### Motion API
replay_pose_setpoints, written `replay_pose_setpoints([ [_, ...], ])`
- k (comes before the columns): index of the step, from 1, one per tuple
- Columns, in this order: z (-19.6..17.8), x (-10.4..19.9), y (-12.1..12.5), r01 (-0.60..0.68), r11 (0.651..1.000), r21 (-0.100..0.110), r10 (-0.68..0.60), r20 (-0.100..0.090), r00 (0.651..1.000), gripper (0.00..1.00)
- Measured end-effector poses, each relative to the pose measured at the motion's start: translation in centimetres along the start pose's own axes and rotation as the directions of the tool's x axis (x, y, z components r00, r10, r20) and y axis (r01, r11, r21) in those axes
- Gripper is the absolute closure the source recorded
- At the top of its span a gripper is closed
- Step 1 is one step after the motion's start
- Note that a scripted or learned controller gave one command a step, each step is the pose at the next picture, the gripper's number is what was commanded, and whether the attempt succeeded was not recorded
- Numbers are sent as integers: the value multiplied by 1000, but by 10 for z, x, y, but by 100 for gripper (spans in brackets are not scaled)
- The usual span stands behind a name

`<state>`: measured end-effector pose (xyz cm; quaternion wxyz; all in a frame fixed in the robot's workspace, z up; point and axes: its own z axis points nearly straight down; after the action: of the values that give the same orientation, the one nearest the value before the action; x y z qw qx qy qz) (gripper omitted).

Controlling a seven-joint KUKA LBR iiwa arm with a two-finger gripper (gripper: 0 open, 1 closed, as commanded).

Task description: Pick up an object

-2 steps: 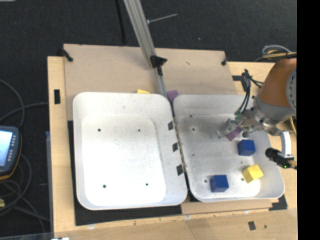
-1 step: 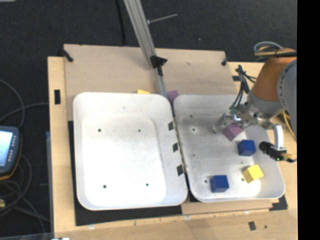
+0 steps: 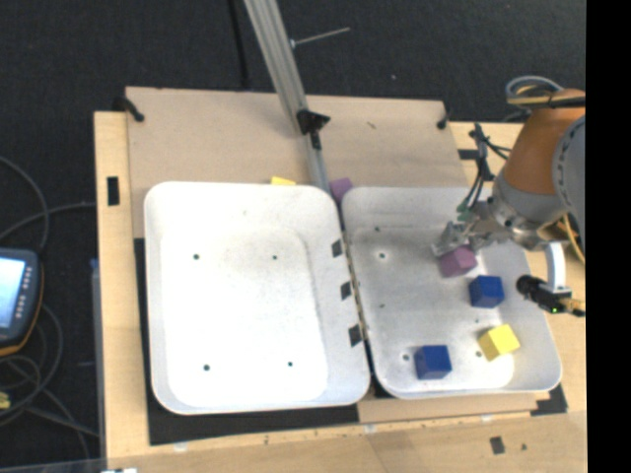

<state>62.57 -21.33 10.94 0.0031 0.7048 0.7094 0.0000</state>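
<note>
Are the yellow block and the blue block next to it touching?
Apart. The camera view shows bare white bin floor between the yellow block and the nearest blue block.

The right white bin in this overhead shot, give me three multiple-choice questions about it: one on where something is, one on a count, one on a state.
1. Where does the small yellow block lie?
A. in the right bin, near its front right corner
B. in the middle of the left bin
C. on the dark floor

2. How many blue blocks lie in the right bin?
A. none
B. two
C. four

3. How does the gripper stand to the purple block?
A. far off, over the left bin
B. right at the block, above its top edge
C. outside both bins

Answers:
1. A: the small yellow block sits by the front right corner of the right white bin.
2. B: one blue block lies mid-right, another blue block near the front.
3. B: the gripper is just above the purple block.
</note>
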Motion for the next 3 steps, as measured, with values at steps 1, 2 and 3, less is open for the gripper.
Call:
replay_pose_setpoints([
  [1,-83,53,23,1,1000,-6,-1,-3,1000,100],
  [2,-94,179,9,3,1000,3,-2,-8,1000,100],
  [3,-88,203,3,-2,1000,5,2,-5,1000,100],
])
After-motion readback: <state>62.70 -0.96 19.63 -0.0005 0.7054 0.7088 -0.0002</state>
